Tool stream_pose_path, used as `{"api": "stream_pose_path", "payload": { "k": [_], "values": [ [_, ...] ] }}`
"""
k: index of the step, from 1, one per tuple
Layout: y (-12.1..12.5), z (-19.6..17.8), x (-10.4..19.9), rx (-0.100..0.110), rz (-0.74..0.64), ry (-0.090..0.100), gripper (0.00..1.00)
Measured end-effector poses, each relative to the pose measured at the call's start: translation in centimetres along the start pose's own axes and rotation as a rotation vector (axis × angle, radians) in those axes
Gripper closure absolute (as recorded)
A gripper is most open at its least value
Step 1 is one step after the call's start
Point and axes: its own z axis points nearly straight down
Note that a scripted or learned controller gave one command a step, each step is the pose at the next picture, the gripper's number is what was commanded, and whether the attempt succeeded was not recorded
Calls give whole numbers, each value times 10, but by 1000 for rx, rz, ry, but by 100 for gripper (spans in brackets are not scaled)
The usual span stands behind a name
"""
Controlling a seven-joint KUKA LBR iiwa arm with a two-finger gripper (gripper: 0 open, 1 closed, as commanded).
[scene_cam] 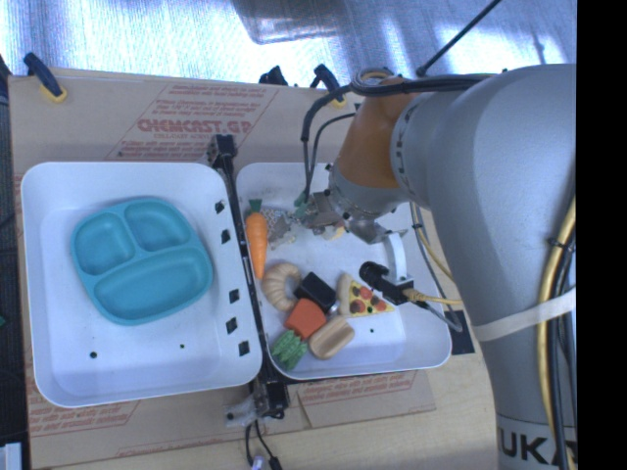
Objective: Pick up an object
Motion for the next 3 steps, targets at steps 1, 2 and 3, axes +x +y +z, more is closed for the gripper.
{"api": "stream_pose_path", "payload": {
  "k": [1, 2, 3],
  "values": [
    [-4, 9, 0, -1, 5, -1, 0],
    [50, -4, -2, 6, 480, 11, 0],
    [-18, 7, 3, -7, 591, 12, 0]
  ]
}}
